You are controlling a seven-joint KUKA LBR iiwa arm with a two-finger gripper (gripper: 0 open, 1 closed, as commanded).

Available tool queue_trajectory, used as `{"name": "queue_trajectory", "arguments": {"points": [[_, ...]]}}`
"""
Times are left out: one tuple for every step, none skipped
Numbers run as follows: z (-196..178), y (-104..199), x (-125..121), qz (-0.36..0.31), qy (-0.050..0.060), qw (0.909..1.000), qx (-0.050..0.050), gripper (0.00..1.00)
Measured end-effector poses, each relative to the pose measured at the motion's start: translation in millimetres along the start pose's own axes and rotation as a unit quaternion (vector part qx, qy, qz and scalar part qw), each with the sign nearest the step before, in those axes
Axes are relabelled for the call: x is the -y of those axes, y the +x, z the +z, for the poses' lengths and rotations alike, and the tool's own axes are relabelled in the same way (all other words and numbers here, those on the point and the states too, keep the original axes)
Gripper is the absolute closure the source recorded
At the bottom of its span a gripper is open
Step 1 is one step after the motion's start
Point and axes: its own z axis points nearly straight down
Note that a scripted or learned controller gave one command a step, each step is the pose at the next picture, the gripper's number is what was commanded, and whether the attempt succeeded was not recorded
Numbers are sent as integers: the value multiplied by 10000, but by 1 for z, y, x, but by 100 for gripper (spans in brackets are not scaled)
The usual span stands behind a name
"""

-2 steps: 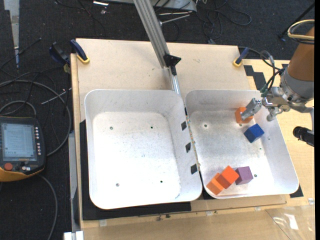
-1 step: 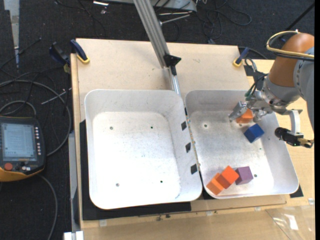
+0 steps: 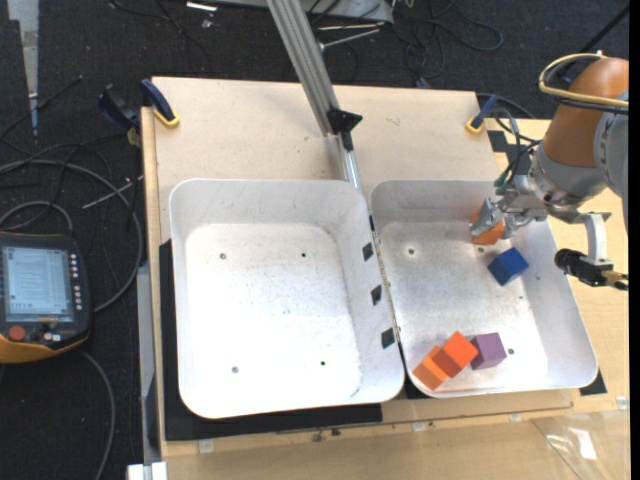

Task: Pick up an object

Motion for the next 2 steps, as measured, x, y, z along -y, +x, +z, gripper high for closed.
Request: {"name": "queue_trajectory", "arguments": {"points": [[-15, 89, -4, -23, 14, 10000, -35, 100], [-79, 171, -27, -28, -24, 10000, -34, 100]]}}
